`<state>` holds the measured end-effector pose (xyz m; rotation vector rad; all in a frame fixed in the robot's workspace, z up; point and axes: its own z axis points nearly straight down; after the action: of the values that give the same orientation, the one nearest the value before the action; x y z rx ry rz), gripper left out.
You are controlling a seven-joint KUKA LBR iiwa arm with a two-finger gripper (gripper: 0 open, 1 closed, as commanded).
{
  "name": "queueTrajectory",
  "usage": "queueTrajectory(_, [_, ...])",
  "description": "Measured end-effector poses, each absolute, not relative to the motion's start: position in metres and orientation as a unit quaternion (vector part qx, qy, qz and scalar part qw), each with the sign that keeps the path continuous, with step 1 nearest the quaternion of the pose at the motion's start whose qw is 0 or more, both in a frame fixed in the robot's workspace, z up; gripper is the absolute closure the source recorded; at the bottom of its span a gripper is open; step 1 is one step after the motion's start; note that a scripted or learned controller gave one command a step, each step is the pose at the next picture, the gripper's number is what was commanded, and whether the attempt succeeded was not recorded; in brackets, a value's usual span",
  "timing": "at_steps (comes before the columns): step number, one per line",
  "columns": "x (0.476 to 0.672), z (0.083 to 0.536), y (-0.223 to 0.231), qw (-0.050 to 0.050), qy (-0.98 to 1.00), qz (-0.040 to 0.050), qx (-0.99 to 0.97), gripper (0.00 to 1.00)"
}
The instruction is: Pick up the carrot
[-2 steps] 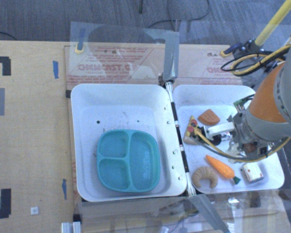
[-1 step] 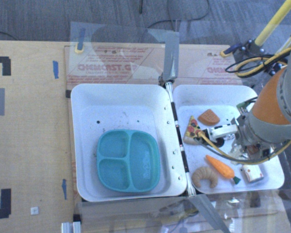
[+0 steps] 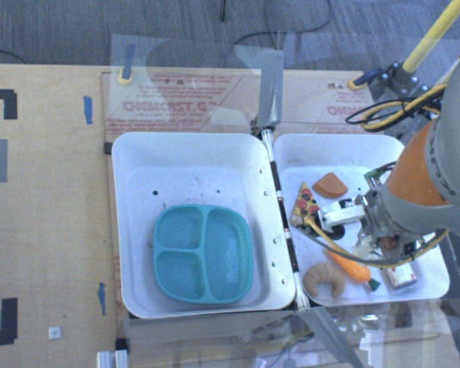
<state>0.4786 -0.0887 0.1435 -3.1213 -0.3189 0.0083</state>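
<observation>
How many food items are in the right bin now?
4. A pizza slice near the left wall, a brown piece toward the back, a croissant at the front, and the carrot beside it. The arm may hide more.

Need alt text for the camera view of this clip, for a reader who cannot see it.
A grey arm with an orange band reaches from the right over the right white bin, above a carrot lying beside a croissant, a pizza slice and a brown food piece. The left bin holds a teal divided plate.
</observation>
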Motion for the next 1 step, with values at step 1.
queueTrajectory(1, [0.4789,0.1837,-0.0118,0.001,-0.107,0.0016,-0.994,1.0])
